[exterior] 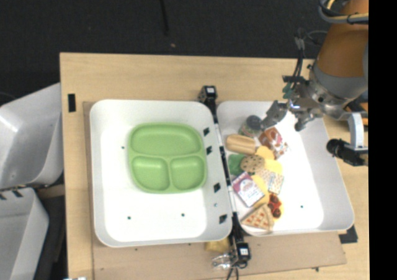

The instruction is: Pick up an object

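My gripper (288, 117) hangs over the far part of the right bin (316, 179), its two fingers spread apart with nothing between them. Just below and left of it lies a heap of toy food along the bin's left side: a grey round piece (251, 125), a red and white packet (273, 140), a tan bun (240, 144), a cookie (252, 163), a purple and white packet (248, 189) and a pizza slice (259, 218). The left fingertip (273, 113) stands close above the red and white packet.
A green divided plate (167, 156) lies in the middle of the left bin (111, 210). The grey arm with its orange band (341, 49) comes in from the upper right. Black clips (208, 93) sit along the seam between the bins. The right bin's right half shows bare white floor.
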Action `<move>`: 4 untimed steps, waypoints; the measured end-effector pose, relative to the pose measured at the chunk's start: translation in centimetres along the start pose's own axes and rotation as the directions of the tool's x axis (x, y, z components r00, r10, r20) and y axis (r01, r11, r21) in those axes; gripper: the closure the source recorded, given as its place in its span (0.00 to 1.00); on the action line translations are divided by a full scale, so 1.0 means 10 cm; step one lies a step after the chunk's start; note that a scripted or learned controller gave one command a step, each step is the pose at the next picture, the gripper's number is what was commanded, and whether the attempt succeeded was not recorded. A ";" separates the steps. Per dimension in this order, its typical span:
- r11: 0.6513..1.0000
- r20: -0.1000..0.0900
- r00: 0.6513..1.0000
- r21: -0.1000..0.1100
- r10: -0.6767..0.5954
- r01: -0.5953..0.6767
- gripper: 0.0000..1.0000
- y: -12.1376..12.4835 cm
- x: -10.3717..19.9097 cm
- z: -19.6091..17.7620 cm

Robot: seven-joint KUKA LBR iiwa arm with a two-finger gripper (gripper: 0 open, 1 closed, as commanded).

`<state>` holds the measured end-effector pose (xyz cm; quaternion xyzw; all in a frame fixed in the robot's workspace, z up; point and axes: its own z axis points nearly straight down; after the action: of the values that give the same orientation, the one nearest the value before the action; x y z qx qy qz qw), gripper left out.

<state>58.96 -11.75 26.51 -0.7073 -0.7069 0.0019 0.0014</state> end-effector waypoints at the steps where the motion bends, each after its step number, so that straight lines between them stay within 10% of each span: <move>1: 1.000 0.001 1.000 0.004 0.001 -0.001 1.00 0.00 -0.02 -0.07; 2: 1.000 -0.002 1.000 -0.006 -0.009 0.009 1.00 -0.01 0.85 -0.70; 3: 1.000 0.002 1.000 -0.007 0.003 -0.003 1.00 -0.83 0.51 -1.58; 4: 1.000 0.001 1.000 0.006 0.005 -0.005 1.00 -1.01 0.08 -0.86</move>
<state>48.90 -10.91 35.17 -0.7092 -0.7050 0.0042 0.0030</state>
